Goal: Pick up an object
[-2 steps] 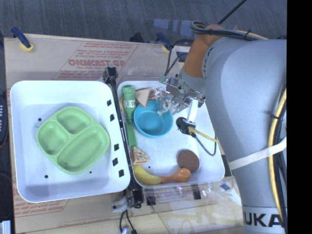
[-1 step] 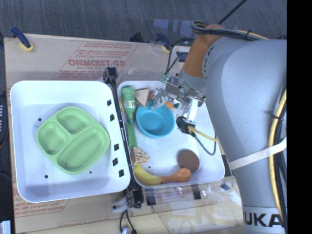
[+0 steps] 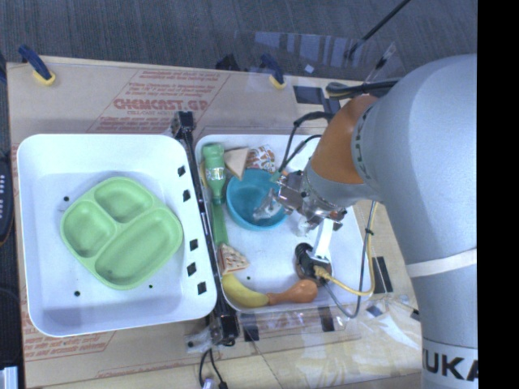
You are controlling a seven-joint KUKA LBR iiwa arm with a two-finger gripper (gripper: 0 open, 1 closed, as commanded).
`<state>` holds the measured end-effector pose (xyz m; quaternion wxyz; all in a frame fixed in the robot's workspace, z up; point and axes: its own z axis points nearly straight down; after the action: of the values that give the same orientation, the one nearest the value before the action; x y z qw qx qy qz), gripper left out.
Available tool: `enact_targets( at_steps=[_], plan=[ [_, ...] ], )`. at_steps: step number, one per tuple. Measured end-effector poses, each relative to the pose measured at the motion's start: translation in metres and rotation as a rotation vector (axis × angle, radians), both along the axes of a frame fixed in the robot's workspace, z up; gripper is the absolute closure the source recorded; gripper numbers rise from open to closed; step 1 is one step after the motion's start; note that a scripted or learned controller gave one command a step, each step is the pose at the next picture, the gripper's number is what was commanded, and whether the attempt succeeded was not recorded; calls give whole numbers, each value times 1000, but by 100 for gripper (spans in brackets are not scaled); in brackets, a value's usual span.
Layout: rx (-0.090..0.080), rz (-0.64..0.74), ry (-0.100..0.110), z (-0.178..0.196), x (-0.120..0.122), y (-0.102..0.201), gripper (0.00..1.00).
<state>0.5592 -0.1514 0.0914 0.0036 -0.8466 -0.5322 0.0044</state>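
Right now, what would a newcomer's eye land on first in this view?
The big grey arm reaching in from the right over the crowded right bin, its gripper at the blue bowl. Then the green divided plate in the left bin, and the banana at the right bin's near edge.

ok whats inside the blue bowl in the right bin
The blue bowl shows bare blue inside on its left part. The gripper reaches over its right side and covers that part, so anything under it cannot be seen.

Arm (image 3: pixel 422 185) hides right bin (image 3: pixel 357 241) (partly).
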Motion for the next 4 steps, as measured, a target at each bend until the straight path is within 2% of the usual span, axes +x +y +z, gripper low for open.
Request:
enact_targets(
  at_steps=[1,2,3,4],
  plan=[
    [2,8,-5,13,4,1,100],
    [2,8,3,10,1,1,0],
    [1,-329,1,0,-11,22,0],
    [6,-322,-4,13,-7,22,100]
  ],
)
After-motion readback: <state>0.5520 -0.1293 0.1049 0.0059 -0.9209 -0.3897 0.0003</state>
